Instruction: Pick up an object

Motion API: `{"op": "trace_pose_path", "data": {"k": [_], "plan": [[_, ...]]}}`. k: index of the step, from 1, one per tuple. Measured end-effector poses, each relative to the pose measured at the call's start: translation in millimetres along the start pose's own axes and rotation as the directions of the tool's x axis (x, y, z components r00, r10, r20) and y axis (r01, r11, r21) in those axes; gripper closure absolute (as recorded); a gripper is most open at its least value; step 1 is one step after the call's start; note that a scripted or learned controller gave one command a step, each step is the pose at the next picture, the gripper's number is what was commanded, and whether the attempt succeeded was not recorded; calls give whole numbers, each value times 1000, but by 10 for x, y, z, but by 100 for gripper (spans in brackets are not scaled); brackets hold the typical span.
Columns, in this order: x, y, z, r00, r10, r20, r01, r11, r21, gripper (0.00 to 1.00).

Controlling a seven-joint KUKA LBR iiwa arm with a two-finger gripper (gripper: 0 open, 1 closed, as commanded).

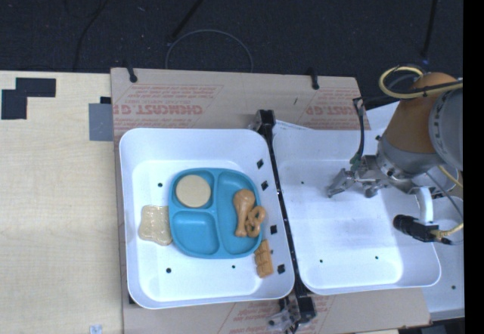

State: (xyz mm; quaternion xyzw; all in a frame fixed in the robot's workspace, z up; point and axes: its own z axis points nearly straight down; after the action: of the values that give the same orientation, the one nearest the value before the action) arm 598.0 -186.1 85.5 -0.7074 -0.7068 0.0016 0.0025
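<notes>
Objects for picking all sit in the left bin (136, 151): a blue divided tray (203, 234) carrying a round tan biscuit (192, 190) and a brown pretzel-like toy (249, 213), a pale waffle-like piece (155, 224) touching the tray's left edge, and a small tan block (263, 259) just off its lower right corner. Over on the other side, the arm (423, 121) hangs over the right bin (340, 249), end effector (349, 181) low above the white floor, fingers spread, nothing between them, well apart from the tray.
</notes>
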Motion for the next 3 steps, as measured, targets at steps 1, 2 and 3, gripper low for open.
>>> {"op": "trace_pose_path", "data": {"k": [1, 2, 3], "plan": [[-6, 5, -120, 1000, 2, 0, -2, 1000, -2, 100], [22, 105, -686, 1000, -3, 2, 3, 1000, -9, 100], [22, 107, -1111, 1000, -2, 2, 2, 1000, -8, 100]]}}
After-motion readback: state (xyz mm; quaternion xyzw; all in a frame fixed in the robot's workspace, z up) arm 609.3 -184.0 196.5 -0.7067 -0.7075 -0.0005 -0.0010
